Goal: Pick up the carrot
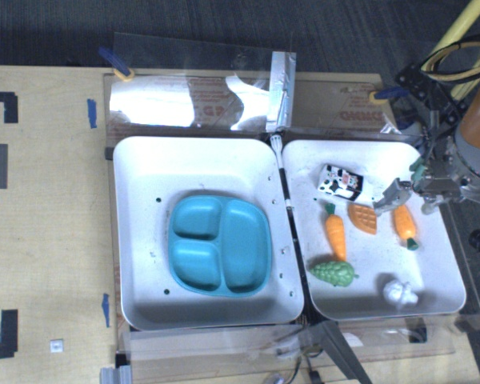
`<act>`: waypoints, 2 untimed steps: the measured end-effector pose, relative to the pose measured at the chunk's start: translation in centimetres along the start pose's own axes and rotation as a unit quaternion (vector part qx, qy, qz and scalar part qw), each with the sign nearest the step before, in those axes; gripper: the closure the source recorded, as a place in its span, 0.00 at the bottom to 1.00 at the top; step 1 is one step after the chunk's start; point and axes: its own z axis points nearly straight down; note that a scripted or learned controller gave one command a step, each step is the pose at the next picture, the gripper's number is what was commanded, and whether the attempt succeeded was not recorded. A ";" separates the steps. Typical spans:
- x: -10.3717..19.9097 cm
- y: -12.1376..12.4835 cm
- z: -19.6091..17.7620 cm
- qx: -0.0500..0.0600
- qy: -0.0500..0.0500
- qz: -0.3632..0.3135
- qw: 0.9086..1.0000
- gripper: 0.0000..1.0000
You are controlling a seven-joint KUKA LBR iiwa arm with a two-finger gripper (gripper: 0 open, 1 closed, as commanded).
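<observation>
Two carrots lie in the right bin (456, 294). One carrot (334, 235) with a green top rests left of centre, pointing toward the front. A second carrot (405, 224) lies further right, its green end toward the front. My gripper (408, 201) hangs over the far end of that right-hand carrot. It is open, with one finger on each side of the carrot's tip. Nothing is gripped between the fingers.
An orange ridged piece (363, 218) lies between the two carrots. A black-and-white packet (340, 182) sits behind them, a green broccoli-like toy (334, 273) and a pale grey object (400, 293) in front. The left bin (136, 238) holds a blue divided plate (220, 244).
</observation>
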 end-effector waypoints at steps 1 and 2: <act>3.5 -0.7 9.1 0.001 0.001 -0.231 0.973 0.00; 2.8 3.6 16.2 -0.002 -0.001 -0.326 0.945 0.00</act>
